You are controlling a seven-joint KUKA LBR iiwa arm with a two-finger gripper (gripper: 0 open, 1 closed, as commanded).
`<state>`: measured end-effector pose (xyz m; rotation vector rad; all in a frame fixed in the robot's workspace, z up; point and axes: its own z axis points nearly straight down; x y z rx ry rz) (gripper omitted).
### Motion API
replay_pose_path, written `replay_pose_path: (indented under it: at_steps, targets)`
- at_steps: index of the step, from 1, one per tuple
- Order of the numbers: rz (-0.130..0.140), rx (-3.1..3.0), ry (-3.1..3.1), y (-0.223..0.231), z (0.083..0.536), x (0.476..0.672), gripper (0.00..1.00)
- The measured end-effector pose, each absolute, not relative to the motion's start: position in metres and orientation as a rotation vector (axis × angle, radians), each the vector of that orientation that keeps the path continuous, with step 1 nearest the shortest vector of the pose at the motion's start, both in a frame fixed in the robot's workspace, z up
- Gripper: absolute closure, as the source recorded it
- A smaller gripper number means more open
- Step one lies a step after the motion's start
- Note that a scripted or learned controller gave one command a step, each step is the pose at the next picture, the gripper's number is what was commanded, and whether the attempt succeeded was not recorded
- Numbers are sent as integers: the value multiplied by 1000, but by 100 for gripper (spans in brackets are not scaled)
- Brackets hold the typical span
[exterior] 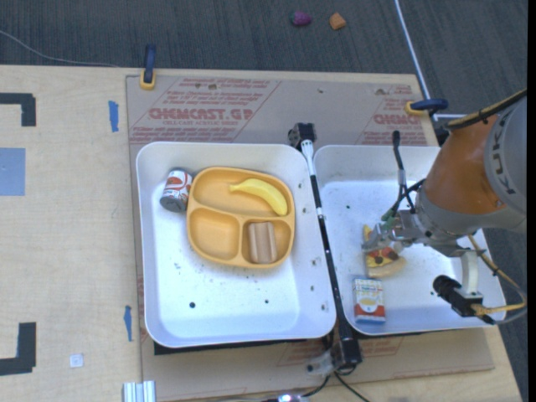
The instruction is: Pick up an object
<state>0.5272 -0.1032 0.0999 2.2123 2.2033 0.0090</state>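
Note:
My gripper [382,239] hangs low in the right bin [419,174], near its left-middle. Directly under its tip lies a small tan and red toy food piece [385,264], partly hidden by the gripper. A small white, red and blue carton [368,300] lies just in front of that, near the bin's front wall. In the left bin [226,308], a yellow divided plate [219,231] holds a banana [261,193] and a brown block [262,242]. A crushed can [175,190] lies against the plate's left side.
The arm's orange band [469,170] and grey wrist cover the right bin's right half. A black cable end [456,296] hangs near the front right corner. A black clamp [301,134] sits at the back, where the two bins meet.

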Motion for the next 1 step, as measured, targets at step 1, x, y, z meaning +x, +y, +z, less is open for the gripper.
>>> replay_pose_path:
  at_steps: [1]
  targets:
    - [3,2219,2222,-43,185,480,100]
